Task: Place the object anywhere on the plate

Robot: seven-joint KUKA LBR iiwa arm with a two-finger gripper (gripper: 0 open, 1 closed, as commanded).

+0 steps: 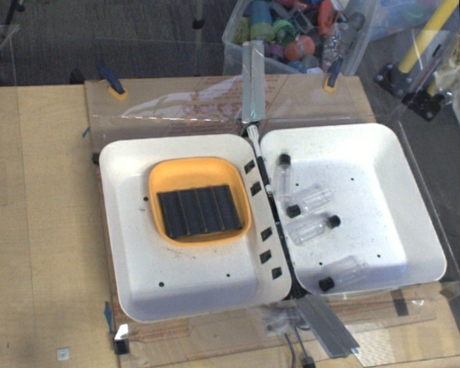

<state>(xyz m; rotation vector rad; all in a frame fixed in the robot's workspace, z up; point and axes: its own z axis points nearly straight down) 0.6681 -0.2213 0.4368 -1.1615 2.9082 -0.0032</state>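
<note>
An orange, rounded-square plate lies in the left white bin. A black ribbed rectangular block rests flat on the plate, covering most of its floor. In the right white bin lie several clear plastic vials with black caps: one upright-looking near the divider, two in the middle, and one at the front edge.
A row of black tabs runs along the ridge between the two bins. Behind the bench stands a clear tub of colourful toys. Blue clamps hold a plastic sheet at the back.
</note>
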